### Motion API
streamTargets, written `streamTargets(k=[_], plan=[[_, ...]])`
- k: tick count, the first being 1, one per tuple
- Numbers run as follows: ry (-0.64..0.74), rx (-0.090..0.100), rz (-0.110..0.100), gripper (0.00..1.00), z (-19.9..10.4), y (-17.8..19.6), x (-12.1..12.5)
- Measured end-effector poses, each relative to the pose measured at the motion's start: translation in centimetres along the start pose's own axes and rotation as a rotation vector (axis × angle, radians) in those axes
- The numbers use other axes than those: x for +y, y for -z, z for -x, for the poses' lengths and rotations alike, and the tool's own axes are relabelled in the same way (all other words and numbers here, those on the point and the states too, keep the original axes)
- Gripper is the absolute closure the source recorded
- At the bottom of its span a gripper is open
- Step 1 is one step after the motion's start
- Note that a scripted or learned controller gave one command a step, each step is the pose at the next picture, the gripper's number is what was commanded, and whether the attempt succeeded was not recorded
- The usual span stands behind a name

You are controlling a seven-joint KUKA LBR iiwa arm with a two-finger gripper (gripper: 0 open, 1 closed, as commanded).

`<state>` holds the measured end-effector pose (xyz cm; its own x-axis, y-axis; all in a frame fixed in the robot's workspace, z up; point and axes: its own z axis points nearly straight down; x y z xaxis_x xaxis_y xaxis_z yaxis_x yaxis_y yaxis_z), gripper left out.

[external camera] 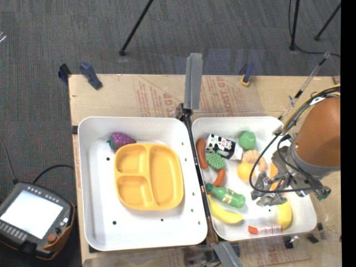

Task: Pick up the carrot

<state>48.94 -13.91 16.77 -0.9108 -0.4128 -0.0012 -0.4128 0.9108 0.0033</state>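
gripper [271, 195] low over right bin [303, 218] | carrot [273, 177], orange, partly hidden just under the wrist beside gripper | grip state: cannot tell | banana [285, 216] just below

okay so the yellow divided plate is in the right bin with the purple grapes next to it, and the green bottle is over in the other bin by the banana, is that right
One thing is off. The camera view shows the yellow divided plate in the left bin, not the right one. The rest holds: the purple grapes lie beside the plate at its upper left corner, and the green bottle is in the other bin, just above the banana.
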Motion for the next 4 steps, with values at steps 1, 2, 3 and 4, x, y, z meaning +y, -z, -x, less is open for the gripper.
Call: streamTargets(k=[1, 2, 3, 4], plan=[[0.175, -0.004, -0.006, 1.0, -0.5, 8.3, -5.8], [0.574, 0.002, 0.005, 1.0, -3.1, -0.6, -6.4], [0.572, 0.0, 0.001, 0.0, -3.1, -0.4, -6.5], [0.59, 0.001, 0.008, 0.0, 3.6, -8.5, -7.2]])
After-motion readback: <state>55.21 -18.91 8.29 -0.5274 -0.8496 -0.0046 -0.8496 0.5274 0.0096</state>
